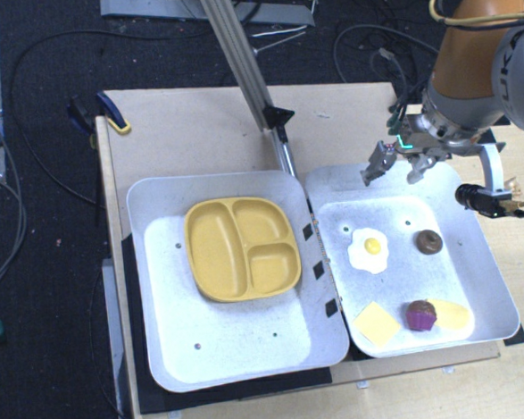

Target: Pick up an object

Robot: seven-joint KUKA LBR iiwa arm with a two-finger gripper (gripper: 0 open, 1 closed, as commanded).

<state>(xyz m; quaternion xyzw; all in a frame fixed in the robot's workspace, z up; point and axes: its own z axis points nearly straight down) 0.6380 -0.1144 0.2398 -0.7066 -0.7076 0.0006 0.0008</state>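
Note:
The right bin (480, 260) holds a fried egg (369, 250), a brown doughnut (428, 242), a yellow cheese slice (376, 322), a purple object (421, 315) and a pale yellow piece (453, 314) beside it. My gripper (397, 164) hangs over the bin's far edge, above and behind the egg and doughnut. Its fingers are spread apart with nothing between them.
The left bin (160, 283) bears a yellow divided plate (243, 247). A slanted metal pole (247, 66) runs down to the gap between the bins. A black attachment (481, 199) sticks out on the arm's right, over the right bin's rim.

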